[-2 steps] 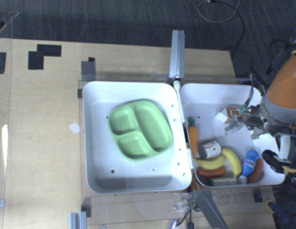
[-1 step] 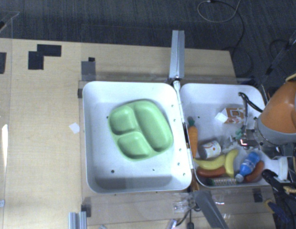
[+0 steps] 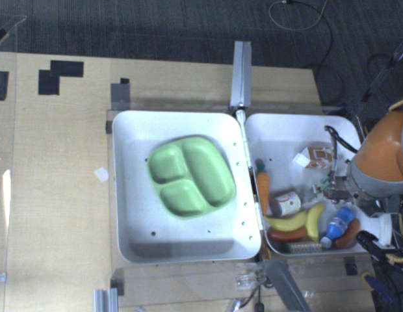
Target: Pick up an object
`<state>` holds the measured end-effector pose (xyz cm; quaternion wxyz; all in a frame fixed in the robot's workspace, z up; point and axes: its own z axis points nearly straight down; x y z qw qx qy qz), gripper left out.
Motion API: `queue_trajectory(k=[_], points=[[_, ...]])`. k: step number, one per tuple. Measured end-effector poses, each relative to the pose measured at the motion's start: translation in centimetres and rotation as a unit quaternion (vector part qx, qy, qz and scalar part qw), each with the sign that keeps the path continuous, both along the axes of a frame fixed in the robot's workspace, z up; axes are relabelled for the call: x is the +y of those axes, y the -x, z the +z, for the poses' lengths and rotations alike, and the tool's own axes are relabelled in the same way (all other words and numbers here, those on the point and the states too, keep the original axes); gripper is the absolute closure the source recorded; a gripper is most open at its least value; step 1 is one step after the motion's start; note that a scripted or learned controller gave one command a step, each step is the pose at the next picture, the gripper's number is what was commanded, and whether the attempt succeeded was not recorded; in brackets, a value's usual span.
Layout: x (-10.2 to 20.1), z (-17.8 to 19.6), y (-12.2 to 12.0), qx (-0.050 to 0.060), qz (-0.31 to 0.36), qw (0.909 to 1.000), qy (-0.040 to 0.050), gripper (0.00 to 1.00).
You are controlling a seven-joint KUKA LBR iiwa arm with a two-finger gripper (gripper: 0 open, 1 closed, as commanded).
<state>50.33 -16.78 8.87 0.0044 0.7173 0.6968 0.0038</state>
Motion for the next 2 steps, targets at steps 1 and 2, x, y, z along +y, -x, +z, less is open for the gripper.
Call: queue_trajectory(k=[1,2], points=[[0.1,1.1,-0.4,-0.004,0.002,1.0000,0.0005,1.00],[1.1,12.8,1.4,0.004,-0.058,0.9983,-0.0002,1.00]])
